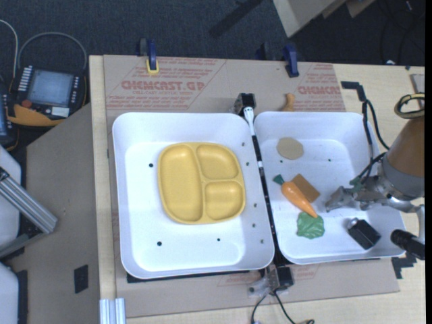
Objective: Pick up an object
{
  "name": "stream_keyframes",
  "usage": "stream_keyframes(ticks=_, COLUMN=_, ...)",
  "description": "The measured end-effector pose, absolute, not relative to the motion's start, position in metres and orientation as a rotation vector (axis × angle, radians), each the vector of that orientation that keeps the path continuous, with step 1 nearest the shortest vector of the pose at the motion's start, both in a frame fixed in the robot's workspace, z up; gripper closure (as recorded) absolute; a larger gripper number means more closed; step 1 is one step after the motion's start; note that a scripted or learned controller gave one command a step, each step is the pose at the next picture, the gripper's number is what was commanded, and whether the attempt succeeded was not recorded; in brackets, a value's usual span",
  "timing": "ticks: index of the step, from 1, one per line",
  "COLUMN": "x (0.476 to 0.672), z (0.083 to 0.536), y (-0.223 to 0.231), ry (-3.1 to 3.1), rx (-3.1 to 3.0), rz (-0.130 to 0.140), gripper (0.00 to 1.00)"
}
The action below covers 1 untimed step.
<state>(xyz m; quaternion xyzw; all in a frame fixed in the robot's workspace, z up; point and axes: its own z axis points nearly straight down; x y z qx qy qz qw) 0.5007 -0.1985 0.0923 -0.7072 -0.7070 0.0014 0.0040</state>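
- We see two white bins side by side on the bench: the left bin [128, 201] holds a yellow divided plate [200, 181] with three compartments, lying flat near its middle
- The right bin [337, 130] holds a toy carrot [297, 196], a brown block [307, 187], a green leafy piece [310, 226], a round tan disc [291, 148] and a small black block [364, 233]
- The carrot lies left of centre in the right bin; its long axis runs diagonally, with the green stem end toward the far left and the orange tip toward the near right, close to the green leafy piece
- The brown block sits just beside the carrot on its right and appears to touch it; we cannot tell whether it lies partly under it
- The tan disc lies apart from the rest, toward the far side of the bin
- The gripper [335, 201] reaches in from the right, low over the bin, between the carrot group on its left and the black block on its near right
- Nothing shows between its fingers; how wide they stand we cannot tell, for the metal parts blur together
- The arm [412, 157] is cut off by the right edge, so we make out only the wrist and an orange-brown band
- A dark cable [368, 123] runs along the far right rim of the bin toward the wrist
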Motion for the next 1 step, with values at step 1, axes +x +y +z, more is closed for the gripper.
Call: stream_keyframes(ticks=1, x=0.5029, z=0.1068, y=-0.1999, ry=-2.221, rx=-2.224, rz=0.0, gripper=1.0)
